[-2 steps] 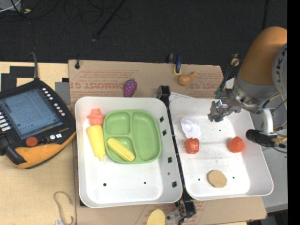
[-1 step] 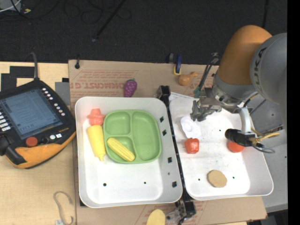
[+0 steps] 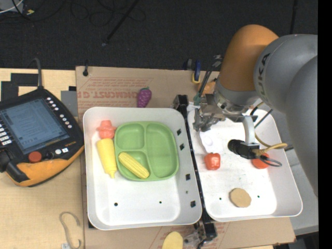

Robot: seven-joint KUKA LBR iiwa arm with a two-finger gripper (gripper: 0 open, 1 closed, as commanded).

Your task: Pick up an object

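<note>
My gripper (image 3: 203, 122) hangs over the back left part of the right bin (image 3: 280, 201), close to the wall between the two bins. Just below it lies a small white item (image 3: 207, 138). A red toy (image 3: 212, 161) sits a little nearer the front, in the bin's left half. An orange piece (image 3: 260, 163) lies to the right of it, and a round tan biscuit (image 3: 240, 197) rests near the front. Nothing shows between the fingers.
The left bin (image 3: 135, 206) holds a green divided plate (image 3: 161, 144) with a corn cob (image 3: 134, 165), a yellow bottle (image 3: 107, 156) and a pink-red toy (image 3: 106, 129). A purple grape bunch (image 3: 144, 96) lies behind the bins, a yellow toy (image 3: 173, 240) in front, a teach pendant (image 3: 33, 134) at left.
</note>
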